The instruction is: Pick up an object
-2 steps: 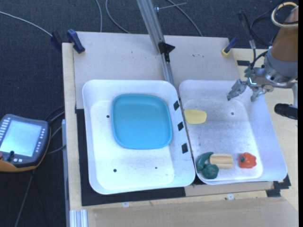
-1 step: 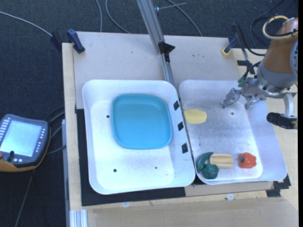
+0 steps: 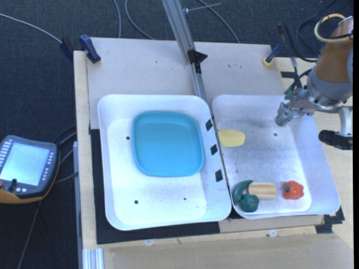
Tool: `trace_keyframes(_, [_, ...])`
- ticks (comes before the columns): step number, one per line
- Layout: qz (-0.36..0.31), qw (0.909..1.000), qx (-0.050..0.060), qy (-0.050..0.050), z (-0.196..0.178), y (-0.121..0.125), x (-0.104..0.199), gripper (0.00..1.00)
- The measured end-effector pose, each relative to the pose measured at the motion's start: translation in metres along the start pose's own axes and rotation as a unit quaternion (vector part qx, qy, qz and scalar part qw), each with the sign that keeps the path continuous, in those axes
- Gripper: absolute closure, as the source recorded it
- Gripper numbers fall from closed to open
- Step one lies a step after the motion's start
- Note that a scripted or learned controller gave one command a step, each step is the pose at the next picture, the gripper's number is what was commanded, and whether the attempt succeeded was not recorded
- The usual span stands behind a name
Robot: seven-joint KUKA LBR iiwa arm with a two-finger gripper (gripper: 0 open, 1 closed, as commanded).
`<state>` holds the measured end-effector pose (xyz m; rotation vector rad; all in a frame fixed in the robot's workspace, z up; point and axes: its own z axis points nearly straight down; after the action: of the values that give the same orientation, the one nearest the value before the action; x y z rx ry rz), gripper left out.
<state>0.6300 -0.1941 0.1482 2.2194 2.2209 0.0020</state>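
Dark carpet strewn with cables surrounds the bench, where two white bins sit side by side, the left bin (image 3: 112, 150) carrying a blue plate (image 3: 168, 143). Over the right bin (image 3: 269, 167) hangs the gripper (image 3: 283, 116), near the far wall; I cannot tell its state, and nothing shows in it. Lying apart from it are a yellow piece (image 3: 231, 138) by the divider, plus a green vegetable (image 3: 245, 195), tan block (image 3: 262, 190) and red pepper (image 3: 291, 190) along the near edge.
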Motion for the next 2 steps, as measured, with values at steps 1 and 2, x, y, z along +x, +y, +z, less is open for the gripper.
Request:
trace_keyframes(1, [0.000, 1.0000, -0.002, 0.000, -0.056, -0.003, 0.009, 1.00])
trace_keyframes(2, [0.000, 1.0000, -0.001, 0.000, -0.086, -0.003, 0.009, 1.00])
